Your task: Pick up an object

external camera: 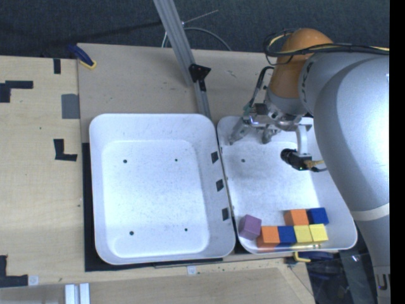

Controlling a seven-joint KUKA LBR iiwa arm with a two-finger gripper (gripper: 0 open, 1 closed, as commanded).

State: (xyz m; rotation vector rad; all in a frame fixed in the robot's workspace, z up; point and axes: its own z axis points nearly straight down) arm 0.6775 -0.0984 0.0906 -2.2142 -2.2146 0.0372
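White bins (101,132) on wooden bench (38,189) — dark floor (76,5) beyond.

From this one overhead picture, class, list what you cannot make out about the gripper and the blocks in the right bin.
- Gripper: small and dark against the arm; whether its fingers are open or shut is not readable.
- Right bin: its right rim is covered by the grey arm.
- Blocks: packed together at the near edge; whether any lies under another cannot be told.
- Purple block: its tilt is unclear.

Pale wooden bench (145,87) against dark blue carpet (76,5).
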